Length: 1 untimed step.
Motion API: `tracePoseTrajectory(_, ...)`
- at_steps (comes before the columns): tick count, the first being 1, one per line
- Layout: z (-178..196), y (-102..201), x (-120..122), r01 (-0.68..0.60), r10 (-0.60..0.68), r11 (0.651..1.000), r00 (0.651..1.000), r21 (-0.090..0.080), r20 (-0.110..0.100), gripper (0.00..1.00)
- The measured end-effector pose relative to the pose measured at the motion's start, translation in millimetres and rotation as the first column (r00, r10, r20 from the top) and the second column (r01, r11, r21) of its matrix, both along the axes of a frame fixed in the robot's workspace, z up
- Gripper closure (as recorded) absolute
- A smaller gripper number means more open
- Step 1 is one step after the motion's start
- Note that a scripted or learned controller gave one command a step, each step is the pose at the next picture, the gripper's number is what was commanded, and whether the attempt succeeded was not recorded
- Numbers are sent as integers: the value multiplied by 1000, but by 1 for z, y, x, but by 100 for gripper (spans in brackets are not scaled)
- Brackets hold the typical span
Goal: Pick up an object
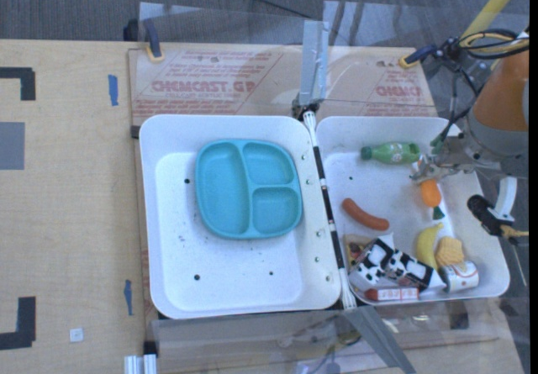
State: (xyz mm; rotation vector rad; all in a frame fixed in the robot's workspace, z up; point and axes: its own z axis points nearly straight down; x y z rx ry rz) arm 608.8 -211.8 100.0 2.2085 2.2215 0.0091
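Red "CHEMCAST GP" lettering on the brown sheet (210, 82) behind the bins

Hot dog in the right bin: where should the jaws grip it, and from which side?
Grip the hot dog across its middle, coming straight down from above. It lies flat and slanted on the bin floor, long and narrow, with bare floor on both long sides, so jaws set crosswise to its length should fit. Its lower end sits near the black-and-white toy; avoid that end.

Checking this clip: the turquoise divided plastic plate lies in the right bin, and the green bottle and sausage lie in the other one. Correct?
Not quite. The camera view shows the turquoise divided plastic plate in the left white bin; the green plastic bottle and reddish sausage lie in the right white bin.
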Motion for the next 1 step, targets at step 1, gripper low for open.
tracePoseTrajectory(1,98,46,41,-8,8,1000,1000,1,-8,100)
